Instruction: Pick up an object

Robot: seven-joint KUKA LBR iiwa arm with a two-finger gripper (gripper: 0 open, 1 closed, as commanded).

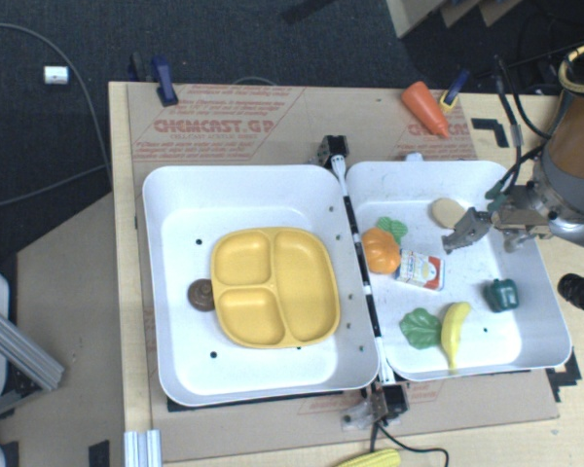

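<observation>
The gripper [489,230] hangs over the right bin [526,353], toward the bin's two o'clock area, with the grey arm [569,178] entering from three o'clock. Its two fingers [464,231] stand apart, and nothing sits between them; the view is a bit blurred there, so how wide they stand is hard to judge.

Just at the gripper's ten o'clock lies a beige rounded piece [447,210], near one fingertip but apparently not touching it. At the bin's nine o'clock edge rests an orange fruit [381,250] with a small green piece [393,229] just beside it at one o'clock. A white and red carton [421,269] lies touching the orange fruit. A yellow banana [454,331] lies at six o'clock with a green leafy item [420,328] against it, and a dark green object [502,295] sits at four o'clock.

The left bin [175,261] holds a yellow divided plate [273,287] and a brown disc [200,295] at the plate's nine o'clock.
</observation>
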